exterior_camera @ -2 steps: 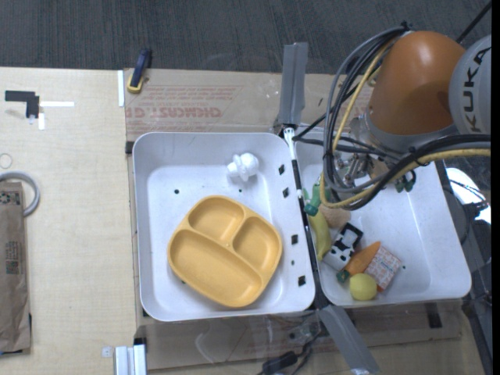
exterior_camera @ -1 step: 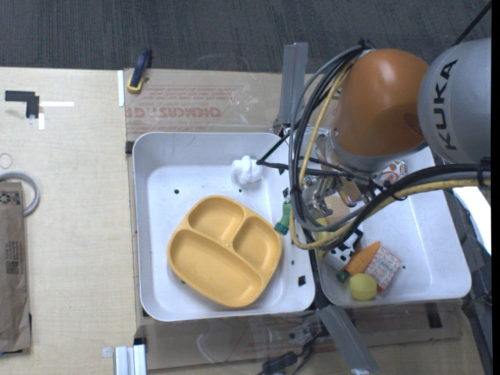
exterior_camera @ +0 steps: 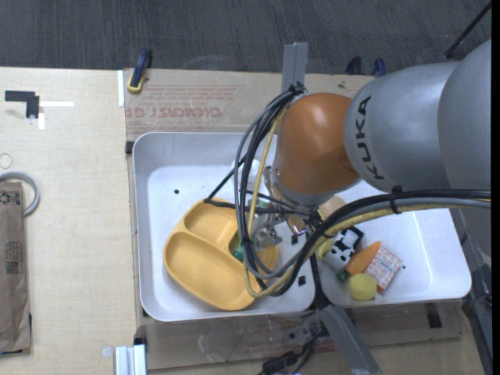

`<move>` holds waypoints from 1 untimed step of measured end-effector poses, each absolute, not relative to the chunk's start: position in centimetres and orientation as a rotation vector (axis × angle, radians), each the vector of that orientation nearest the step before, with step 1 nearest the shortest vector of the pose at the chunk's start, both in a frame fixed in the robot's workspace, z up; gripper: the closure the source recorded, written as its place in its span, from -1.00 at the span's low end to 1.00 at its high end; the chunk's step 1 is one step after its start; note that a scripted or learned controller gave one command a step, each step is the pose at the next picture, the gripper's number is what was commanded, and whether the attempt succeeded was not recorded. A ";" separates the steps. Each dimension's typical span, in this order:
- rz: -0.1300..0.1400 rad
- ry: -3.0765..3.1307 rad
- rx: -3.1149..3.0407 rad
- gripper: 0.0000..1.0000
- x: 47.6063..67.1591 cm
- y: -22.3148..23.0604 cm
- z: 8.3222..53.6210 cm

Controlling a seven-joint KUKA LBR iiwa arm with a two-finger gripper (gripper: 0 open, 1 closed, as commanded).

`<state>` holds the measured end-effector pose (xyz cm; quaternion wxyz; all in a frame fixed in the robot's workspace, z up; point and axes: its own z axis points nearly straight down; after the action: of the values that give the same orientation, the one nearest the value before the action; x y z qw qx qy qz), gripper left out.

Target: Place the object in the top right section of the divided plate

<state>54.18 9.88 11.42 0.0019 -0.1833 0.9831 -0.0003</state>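
**Reaching down over the divided plate**

My arm (exterior_camera: 406, 131) is the biggest thing on view. It comes in from the right and bends down over the 2 bins, and its orange band (exterior_camera: 312, 143) hangs above the seam between them, because the plate lies hard against that side of the left bin (exterior_camera: 156, 170). The right bin (exterior_camera: 441, 229) sits beside it and serves as the store of loose items.

Looped black cables (exterior_camera: 254, 170) drape off my wrist and cover much of what lies below. The yellow divided plate (exterior_camera: 195, 268) rests tilted in the lower half of the left bin. Its large lower-left section and its upper-left section are both bare, while its right side lies under my wrist.

My pincer (exterior_camera: 266, 237) points down at that hidden right side, which I judge to be the section I am aiming for. Whether it is wide, narrow or holding anything, I cannot tell.

In the right bin lie a red and white packet (exterior_camera: 385, 269), an orange carrot (exterior_camera: 363, 258), a yellow lemon (exterior_camera: 362, 287) and a black and white piece (exterior_camera: 341, 248), all close together.

Smallest is a green object (exterior_camera: 235, 250) at the plate's inner edge, just beside my pincer. I take it for the task's thing, though too little of it shows to be sure.
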 end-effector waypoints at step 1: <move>-0.038 2.978 -0.847 1.00 53.9 14.0 11.0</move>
<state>53.85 13.97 11.04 0.0225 -0.2733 0.9616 -0.0123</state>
